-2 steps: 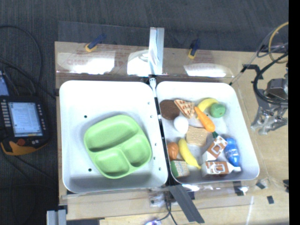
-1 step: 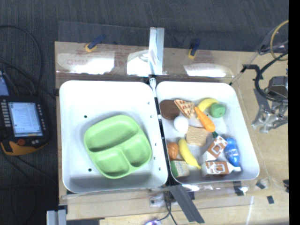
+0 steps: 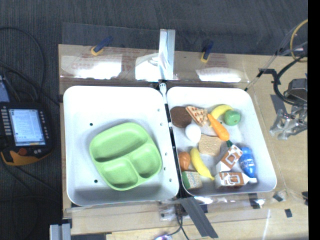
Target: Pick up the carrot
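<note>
Carrot [image 3: 218, 127] sits in the right-hand bin [image 3: 260, 134], upper half of the pile, lying on a diagonal: one end points up toward the bin's back-left, the other down toward the front-right. It's wedged in pretty tight, touching the green ball-shaped fruit [image 3: 231, 117] and the yellow banana [image 3: 220, 110] behind it, with the white egg [image 3: 193, 132] just beside it on the left and a slice of bread [image 3: 210, 145] below.

End effector [image 3: 287, 124] is parked over the worktop outside the bin's right wall, roughly level with the carrot, so the carrot lies straight off to its left across the rim. Can't tell from here how the end effector is set, it's just a grey blur.

My guess is the grasp wants to close across that diagonal, not along it, or it'll snag the green fruit.
</note>
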Controlling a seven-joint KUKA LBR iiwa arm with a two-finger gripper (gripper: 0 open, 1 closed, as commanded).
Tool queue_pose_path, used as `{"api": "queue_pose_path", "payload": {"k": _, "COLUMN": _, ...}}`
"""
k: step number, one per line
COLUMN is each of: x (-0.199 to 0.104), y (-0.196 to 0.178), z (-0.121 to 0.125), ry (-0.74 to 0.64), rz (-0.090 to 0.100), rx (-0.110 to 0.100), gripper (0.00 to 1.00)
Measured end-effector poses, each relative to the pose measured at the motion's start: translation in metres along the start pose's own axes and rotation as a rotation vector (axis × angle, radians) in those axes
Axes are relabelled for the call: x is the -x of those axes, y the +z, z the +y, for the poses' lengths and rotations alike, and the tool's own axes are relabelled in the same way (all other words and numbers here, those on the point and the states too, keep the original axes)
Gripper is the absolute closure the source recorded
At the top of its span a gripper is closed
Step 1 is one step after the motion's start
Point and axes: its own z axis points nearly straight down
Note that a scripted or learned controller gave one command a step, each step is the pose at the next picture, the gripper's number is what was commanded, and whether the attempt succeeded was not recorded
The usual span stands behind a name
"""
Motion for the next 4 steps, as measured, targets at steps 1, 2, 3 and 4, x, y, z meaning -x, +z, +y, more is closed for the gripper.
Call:
{"api": "queue_pose_path", "payload": {"k": 1, "x": -0.008, "y": 0.023, "z": 0.025, "ry": -0.376, "rz": 0.010, "rx": 0.006, "gripper": 1.00}}
{"api": "queue_pose_path", "payload": {"k": 2, "x": -0.007, "y": 0.014, "z": 0.025, "ry": -0.374, "rz": 0.007, "rx": 0.006, "gripper": 1.00}}
{"api": "queue_pose_path", "payload": {"k": 3, "x": -0.005, "y": 0.005, "z": 0.024, "ry": -0.372, "rz": 0.004, "rx": 0.006, "gripper": 1.00}}
{"api": "queue_pose_path", "payload": {"k": 4, "x": -0.005, "y": -0.003, "z": 0.024, "ry": -0.369, "rz": 0.001, "rx": 0.007, "gripper": 1.00}}
